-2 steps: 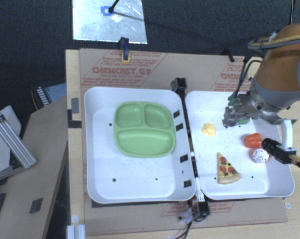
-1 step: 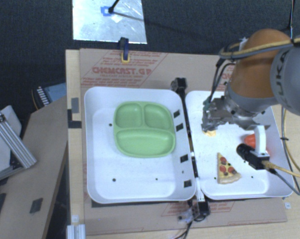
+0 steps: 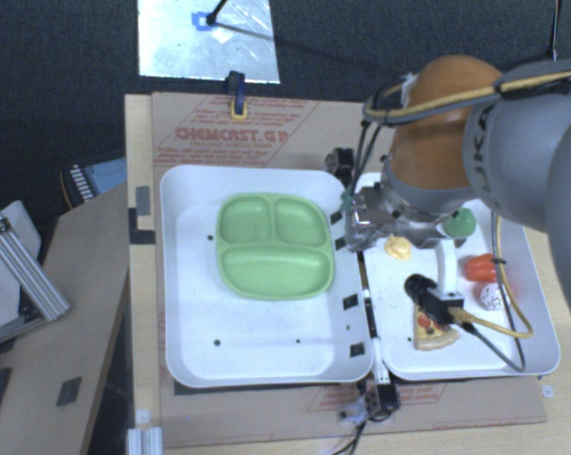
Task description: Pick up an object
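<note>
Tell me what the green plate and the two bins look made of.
Plate: likely plastic, matte pale green; moulded in one piece with three rounded compartments and soft, dull highlights. Left bin and right bin: probably white plastic, smooth with slight sheen; rounded corners and rim suggest moulding, though painted metal cannot be ruled out.

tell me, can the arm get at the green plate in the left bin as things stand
Probably yes. The green plate lies in the left bin with nothing on or over it, and the arm hangs close beside it at the bins' shared edge. Gripping its low rim may be harder.
</note>
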